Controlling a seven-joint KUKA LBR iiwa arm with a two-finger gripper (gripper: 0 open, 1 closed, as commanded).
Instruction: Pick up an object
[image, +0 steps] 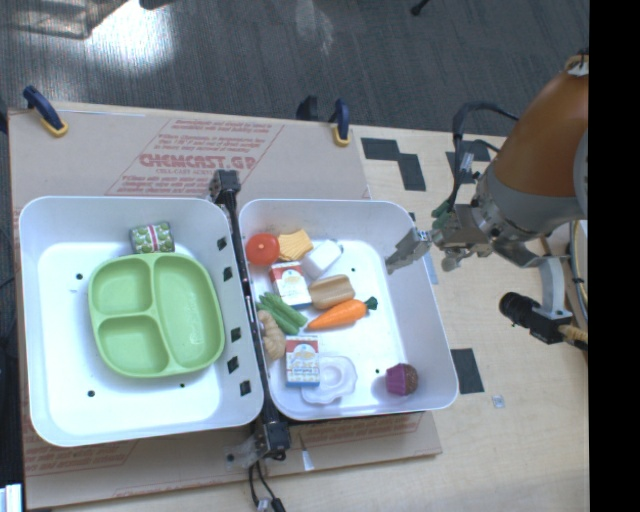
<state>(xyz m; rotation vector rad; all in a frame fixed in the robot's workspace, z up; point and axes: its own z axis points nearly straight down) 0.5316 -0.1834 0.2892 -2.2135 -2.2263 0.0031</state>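
Observation:
The right bin (425, 330) holds several toy foods: a red tomato (262, 248), an orange cracker (295, 243), a white block (322, 257), a small carton (291, 284), a brown bread roll (332, 290), a carrot (338, 315), green beans (282, 312), a second carton (302, 360), a clear cup (335, 378) and a purple fruit (402, 379). My gripper (428, 256) hangs above the bin's right rim, to the right of the roll and carrot. It is open, with nothing between its fingers (403, 254).
The left bin (50, 400) carries a green divided plate (155, 312) and a small green-and-red box (152, 238) at its back. A tan ginger-like piece (270, 336) lies by the divider. Blue clamps (340, 122) hold the cardboard at the bench's back edge.

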